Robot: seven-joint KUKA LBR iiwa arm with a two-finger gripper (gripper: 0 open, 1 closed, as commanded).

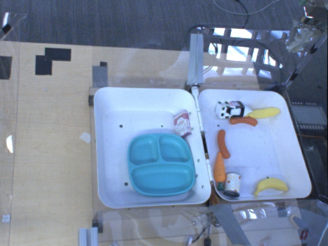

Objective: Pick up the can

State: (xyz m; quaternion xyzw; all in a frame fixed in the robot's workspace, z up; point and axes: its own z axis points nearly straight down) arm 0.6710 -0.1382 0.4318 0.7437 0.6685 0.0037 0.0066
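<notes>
- The gripper (pixel 301 39) is hanging at the far right corner of the view, above the floor beyond the right bin (pixel 287 147), well apart from everything in the bins. It is showing as a pale, blurred shape, so I cannot tell whether it is spread or pressed together, and nothing is visibly sitting in it.
- A small pale can (pixel 232 183) is lying on its side at the near edge of the right bin, close to the wall shared with the left bin (pixel 110 137). Its dark end is facing the near rim.
- An orange carrot (pixel 220 168) is lying just beside that can, on its left, running along the dividing wall.
- A red sausage (pixel 223 143) is resting just beyond the carrot, almost in line with it.
- A yellow banana (pixel 271 186) is lying near the can on its right, apart from it.
- At the far end of the right bin, a black-and-white cow toy (pixel 229 109) is sitting beside a second banana (pixel 264 113), with a second sausage (pixel 243 121) lying just in front of them.
- In the left bin, a blue divided plate (pixel 161 164) is lying flat toward the near right side.
- A red-and-white can (pixel 182 123) is leaning tilted near the left bin's right wall, just beyond the plate's far edge.
</notes>
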